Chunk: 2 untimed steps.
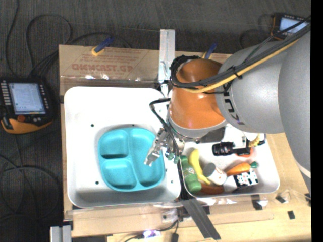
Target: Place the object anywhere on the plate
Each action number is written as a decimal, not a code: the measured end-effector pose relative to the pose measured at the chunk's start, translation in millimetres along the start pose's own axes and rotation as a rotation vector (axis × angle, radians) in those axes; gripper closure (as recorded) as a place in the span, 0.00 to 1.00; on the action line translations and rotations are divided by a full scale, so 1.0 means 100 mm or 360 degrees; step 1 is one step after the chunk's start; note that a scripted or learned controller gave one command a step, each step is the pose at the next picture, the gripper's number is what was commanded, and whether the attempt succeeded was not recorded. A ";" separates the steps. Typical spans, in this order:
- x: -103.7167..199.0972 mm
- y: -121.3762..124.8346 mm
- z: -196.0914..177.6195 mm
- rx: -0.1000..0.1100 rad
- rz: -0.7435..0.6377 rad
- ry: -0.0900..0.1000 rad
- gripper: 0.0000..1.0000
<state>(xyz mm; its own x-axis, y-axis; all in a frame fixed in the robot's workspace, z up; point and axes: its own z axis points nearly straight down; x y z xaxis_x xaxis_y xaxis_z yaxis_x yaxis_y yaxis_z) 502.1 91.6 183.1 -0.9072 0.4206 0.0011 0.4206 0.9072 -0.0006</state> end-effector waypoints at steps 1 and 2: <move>0.17 -0.09 -0.41 0.0001 0.0194 0.0000 1.00; -0.35 0.03 -0.76 0.0001 -0.0367 -0.0007 1.00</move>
